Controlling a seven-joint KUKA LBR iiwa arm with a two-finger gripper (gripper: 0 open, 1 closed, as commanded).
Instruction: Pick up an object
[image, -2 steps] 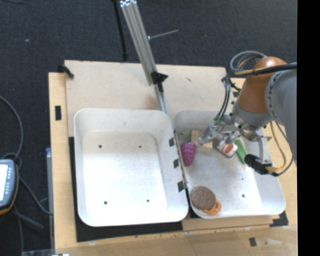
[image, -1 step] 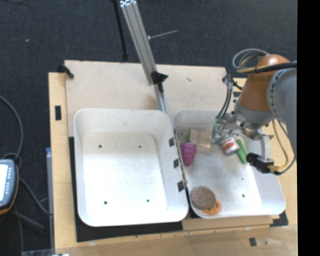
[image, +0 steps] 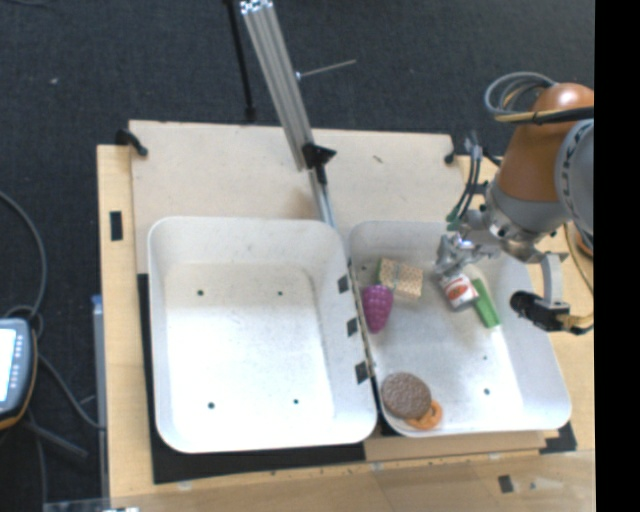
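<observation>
The right bin (image: 520, 385) holds several objects: a tan sponge-like block (image: 400, 277), a purple grape-like piece (image: 376, 305), a small red and white can (image: 459, 291), a green stick (image: 485, 303), and a brown round disc (image: 405, 395) lying over an orange piece (image: 430, 417) at the front. My gripper (image: 457, 256) hangs over the back of the right bin, just above the red and white can and to the right of the tan block. Nothing is visibly held between its fingers.
The left bin (image: 250, 335) sits beside the right one. A slanted aluminium post (image: 285, 85) rises from the bench behind the bins' shared edge. Black clips (image: 352, 325) line the divider. A cable with a black connector (image: 535, 308) hangs at the right bin's right rim.
</observation>
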